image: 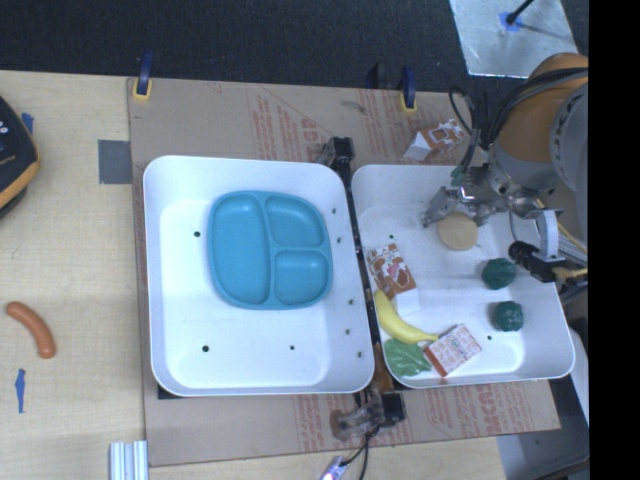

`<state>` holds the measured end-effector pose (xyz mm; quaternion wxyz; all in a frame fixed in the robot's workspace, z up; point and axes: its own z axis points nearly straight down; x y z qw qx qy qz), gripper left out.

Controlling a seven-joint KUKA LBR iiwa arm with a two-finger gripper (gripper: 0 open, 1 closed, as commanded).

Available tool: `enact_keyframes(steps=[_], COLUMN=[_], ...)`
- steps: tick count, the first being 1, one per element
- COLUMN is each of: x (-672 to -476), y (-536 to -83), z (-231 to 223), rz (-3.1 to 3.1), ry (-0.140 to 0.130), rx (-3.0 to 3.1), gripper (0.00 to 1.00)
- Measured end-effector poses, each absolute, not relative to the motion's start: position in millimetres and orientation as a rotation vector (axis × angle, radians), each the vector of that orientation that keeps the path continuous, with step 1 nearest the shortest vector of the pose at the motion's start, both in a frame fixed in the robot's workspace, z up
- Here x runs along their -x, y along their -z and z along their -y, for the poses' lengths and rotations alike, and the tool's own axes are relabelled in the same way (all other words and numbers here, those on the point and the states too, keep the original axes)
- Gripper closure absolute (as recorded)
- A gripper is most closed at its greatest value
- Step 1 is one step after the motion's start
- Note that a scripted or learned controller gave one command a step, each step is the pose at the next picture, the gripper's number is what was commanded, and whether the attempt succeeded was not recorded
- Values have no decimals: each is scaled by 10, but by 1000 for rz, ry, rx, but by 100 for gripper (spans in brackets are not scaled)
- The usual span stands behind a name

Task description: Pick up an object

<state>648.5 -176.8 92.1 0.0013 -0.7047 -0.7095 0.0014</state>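
Observation:
My gripper point(462, 206) hangs over the back of the right bin point(540, 363), right above a tan round disc point(459, 235) and close to touching its far edge. Nothing can be seen held in it. In the same bin lie two dark green lumps point(498, 273) point(507, 315), a yellow banana point(395, 320), a green leaf-like piece point(404, 358), a red and white packet point(455, 348) and a brown snack packet point(390, 269).
The left bin point(170, 358) holds a blue divided plate point(269, 248). A small packet point(437, 140) lies on the cardboard behind the right bin. An orange sausage point(31, 328) and a black and yellow device point(12, 158) sit on the bench at far left.

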Motion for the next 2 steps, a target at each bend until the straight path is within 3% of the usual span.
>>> enact_keyframes(steps=[1, 2], x=[-6487, -6290], y=[-1030, -1273], z=[1778, 1042], rz=[2229, 2227], ry=[-6, -5], rx=[2210, 2212], gripper=[100, 100])
